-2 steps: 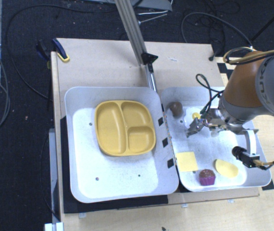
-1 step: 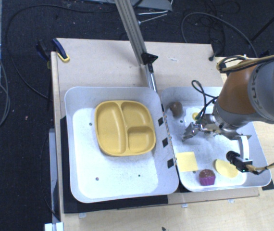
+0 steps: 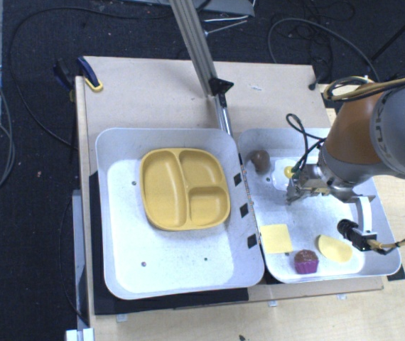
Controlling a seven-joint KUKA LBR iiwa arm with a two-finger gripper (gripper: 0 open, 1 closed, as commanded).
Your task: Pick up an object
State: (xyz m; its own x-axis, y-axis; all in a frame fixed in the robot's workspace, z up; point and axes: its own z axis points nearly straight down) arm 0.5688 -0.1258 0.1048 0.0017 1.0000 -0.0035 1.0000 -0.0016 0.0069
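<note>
**Two white bins, gripper low in the right one**

In the left bin (image 3: 117, 261) a yellow divided plate (image 3: 185, 188) with three compartments lies a little toward the far edge, nothing in its compartments. The right bin (image 3: 387, 265) holds several small things: a brown ball (image 3: 260, 160) near its far left corner, a flat pale yellow square (image 3: 276, 238) by its left edge, a purple cupcake-like piece (image 3: 305, 261) at the near edge, and a yellow rounded piece (image 3: 335, 248) just beside that, toward the right. A small yellow and white thing (image 3: 285, 175) sits near the bin's middle, touching or just beside the gripper (image 3: 296, 190), which hangs low over the bin floor; whether its fingers are spread or pressed together I cannot tell.

Both bins rest on a light wooden bench (image 3: 153, 94) over a dark floor strewn with black cables (image 3: 25, 112). A grey metal pole (image 3: 195, 41) slants across the bench's far side. The grey and orange arm (image 3: 373, 137) covers the right bin's far right corner.
</note>
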